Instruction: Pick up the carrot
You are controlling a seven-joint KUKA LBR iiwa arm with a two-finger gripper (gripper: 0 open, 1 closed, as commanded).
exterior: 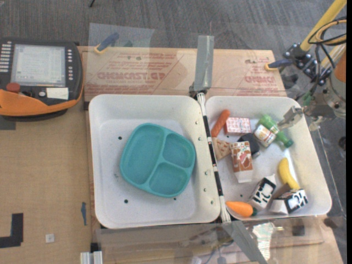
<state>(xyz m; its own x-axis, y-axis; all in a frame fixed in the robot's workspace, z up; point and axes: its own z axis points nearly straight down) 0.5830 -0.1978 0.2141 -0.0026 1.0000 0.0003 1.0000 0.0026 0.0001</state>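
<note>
Currently the claw (292, 116) sits at the right bin's (322, 164) far right edge, just beside a green bottle (270, 131); can't tell its state, and no sign it's carrying anything. Carrot (240, 208) is well apart from it, lying in the near left corner of that bin against the divider wall, next to a black-and-white block (263, 191). Looks like approach hasn't started: next move needs a traverse across the bin, then a descent over the carrot's middle, clear of wall and block.

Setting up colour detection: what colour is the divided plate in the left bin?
Teal divided plate, camera view.
</note>
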